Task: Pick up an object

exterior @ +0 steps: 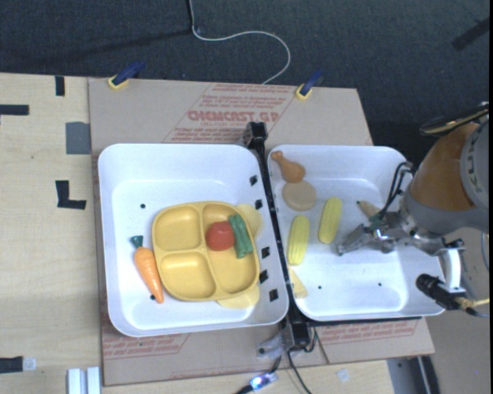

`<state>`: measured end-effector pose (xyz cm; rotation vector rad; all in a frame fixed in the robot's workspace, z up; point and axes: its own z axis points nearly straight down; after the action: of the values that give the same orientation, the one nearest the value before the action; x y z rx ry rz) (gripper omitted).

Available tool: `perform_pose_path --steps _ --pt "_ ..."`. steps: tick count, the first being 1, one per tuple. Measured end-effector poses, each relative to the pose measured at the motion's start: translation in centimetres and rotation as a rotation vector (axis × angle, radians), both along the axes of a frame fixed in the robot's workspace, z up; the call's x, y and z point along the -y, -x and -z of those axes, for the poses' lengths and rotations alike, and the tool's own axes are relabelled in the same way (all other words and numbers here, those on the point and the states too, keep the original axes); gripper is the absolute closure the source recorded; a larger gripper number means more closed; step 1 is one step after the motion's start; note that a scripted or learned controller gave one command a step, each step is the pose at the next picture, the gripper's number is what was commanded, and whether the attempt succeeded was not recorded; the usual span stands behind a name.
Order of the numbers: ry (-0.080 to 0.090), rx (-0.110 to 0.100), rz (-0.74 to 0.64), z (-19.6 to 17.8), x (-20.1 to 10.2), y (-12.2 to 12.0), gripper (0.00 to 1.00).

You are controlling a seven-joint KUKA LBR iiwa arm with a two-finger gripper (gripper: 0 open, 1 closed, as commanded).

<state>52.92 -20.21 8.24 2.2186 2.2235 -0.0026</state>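
Right bin (394, 302): my gripper (351, 240), fingers spread wide apart and closed on nothing, low over the bin floor just right of two corn cobs

Corn cob, far one (330, 220): nearest candidate, lying lengthwise just left of my fingertips, apart from them

Corn cob, near one (298, 239): left of the first, close to the bin's left wall

Tan round piece (299, 195) and small brown gourd-shaped piece (291, 167): far left corner of the same bin

Left bin (115, 220): yellow divided tray (181, 269) with a red tomato (220, 235) and a green piece (241, 236); carrot (148, 272) beside the tray's left edge

Risk, as I judge it: my fingers sit beside the cob, not around it, so closing here may catch air; a cob is round and may roll toward the other cob when nudged
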Motion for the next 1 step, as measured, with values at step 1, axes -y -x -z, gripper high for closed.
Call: perform_pose_path --steps 1 --pt "0.001 0.002 0.000 -1.31 0.07 -0.08 1.00"
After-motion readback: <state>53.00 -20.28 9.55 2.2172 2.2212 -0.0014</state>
